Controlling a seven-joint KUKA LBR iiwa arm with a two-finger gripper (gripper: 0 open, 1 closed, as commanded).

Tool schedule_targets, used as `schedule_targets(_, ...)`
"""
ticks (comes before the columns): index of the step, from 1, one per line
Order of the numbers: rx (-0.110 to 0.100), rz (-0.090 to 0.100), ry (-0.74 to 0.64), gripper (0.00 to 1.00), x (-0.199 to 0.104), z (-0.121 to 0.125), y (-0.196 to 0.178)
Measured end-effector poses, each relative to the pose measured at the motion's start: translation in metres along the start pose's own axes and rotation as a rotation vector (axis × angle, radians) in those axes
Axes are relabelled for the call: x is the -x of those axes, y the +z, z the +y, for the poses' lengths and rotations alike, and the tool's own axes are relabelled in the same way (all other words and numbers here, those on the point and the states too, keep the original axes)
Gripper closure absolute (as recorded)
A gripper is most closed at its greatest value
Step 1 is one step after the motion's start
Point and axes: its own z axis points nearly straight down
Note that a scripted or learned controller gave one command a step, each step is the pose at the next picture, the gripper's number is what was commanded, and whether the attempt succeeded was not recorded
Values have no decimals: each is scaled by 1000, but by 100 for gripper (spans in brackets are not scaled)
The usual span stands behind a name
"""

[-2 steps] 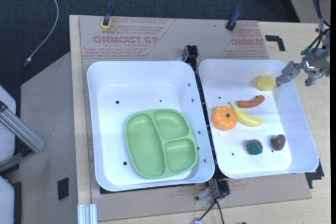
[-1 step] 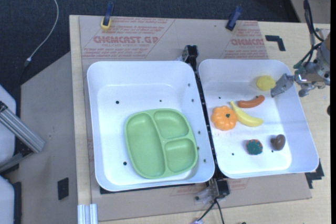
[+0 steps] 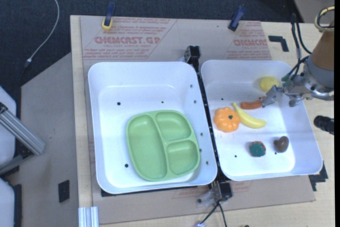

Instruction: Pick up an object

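Observation:
The right bin [image 3: 303, 165] holds several small items: a yellow lemon [image 3: 268, 83], a red-orange carrot [image 3: 252, 105], a yellow banana [image 3: 249, 119], an orange pumpkin [image 3: 226, 119], a teal and red piece [image 3: 258, 149] and a brown piece [image 3: 281, 143]. My gripper [image 3: 280, 98] reaches in from the right and hangs over the bin's upper right part, just right of the carrot's end and below the lemon. It is open, with nothing between its fingers. One fingertip [image 3: 270, 97] is close to the carrot's right end.
The left bin [image 3: 106, 82] holds a green three-compartment tray [image 3: 162, 143]. A black clamp [image 3: 192, 53] sits where the bins meet at the back. A blue clip [image 3: 236, 18] and a yellow and blue clip [image 3: 108, 16] hold the board's far edge.

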Motion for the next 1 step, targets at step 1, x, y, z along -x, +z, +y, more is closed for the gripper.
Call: schedule_targets(1,-1,1,1,0,-1,-1,54)
